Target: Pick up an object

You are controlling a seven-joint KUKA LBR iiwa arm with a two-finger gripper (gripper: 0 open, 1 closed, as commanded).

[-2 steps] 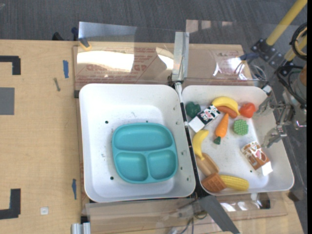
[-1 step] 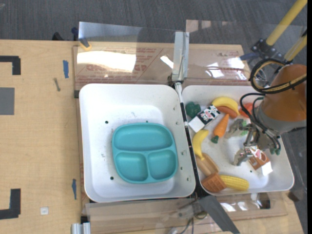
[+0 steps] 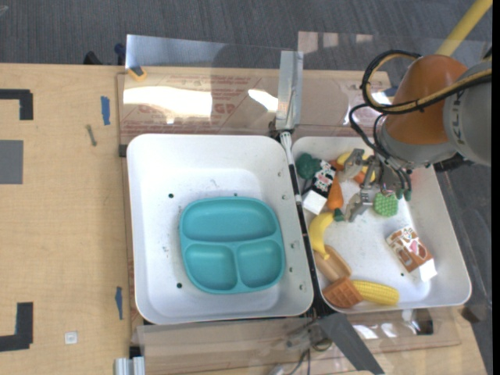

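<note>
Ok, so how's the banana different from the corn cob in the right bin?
The banana is smooth, curved and plain yellow; the corn cob is straighter and bumpy with kernels. The banana runs up and down along the right bin's left wall, while the corn cob lies crosswise near its front edge. Both are yellow toy foods in that bin.

Two bins sit side by side on the desk [image 3: 55, 209]: the left bin [image 3: 148, 162] holds a three-compartment tray [image 3: 231, 243] lying near its middle, and the right bin [image 3: 453, 276] holds the toy food. Along the right bin's left wall a banana [image 3: 319, 233] lies in front of a carrot [image 3: 335, 195], with a corn cob [image 3: 376, 291] at the front edge. A small carton [image 3: 411, 250] lies to the right, and the pincer [image 3: 366, 201] hangs over the bin's rear part beside the carrot.
</note>
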